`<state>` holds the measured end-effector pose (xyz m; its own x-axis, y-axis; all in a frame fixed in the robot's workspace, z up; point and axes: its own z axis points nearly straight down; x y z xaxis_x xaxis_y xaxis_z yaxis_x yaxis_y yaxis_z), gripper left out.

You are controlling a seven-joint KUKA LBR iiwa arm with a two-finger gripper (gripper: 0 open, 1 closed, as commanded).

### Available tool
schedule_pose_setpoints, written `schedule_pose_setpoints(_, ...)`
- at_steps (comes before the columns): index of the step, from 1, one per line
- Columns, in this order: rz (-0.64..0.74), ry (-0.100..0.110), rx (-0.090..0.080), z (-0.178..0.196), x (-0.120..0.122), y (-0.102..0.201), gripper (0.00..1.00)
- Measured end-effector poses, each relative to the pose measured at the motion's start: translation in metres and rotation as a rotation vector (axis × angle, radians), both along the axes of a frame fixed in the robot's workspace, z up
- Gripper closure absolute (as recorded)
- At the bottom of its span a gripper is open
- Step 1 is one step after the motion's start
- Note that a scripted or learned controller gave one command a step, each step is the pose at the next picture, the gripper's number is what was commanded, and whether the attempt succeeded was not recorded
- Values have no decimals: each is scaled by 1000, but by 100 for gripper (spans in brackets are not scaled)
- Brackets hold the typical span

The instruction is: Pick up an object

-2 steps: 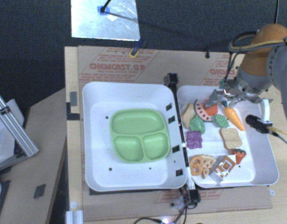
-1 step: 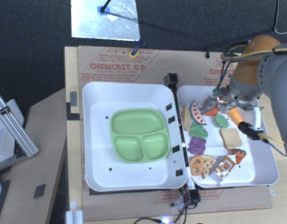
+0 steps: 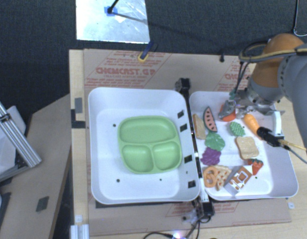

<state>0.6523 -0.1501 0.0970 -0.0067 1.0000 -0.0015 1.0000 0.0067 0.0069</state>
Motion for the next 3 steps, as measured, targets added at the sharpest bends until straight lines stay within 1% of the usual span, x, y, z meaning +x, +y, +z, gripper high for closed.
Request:
schedule_pose_setpoints(1,-1,0,1,46,4,6,100)
schedule_pose_setpoints(3,0,2,1,130,2,6,100)
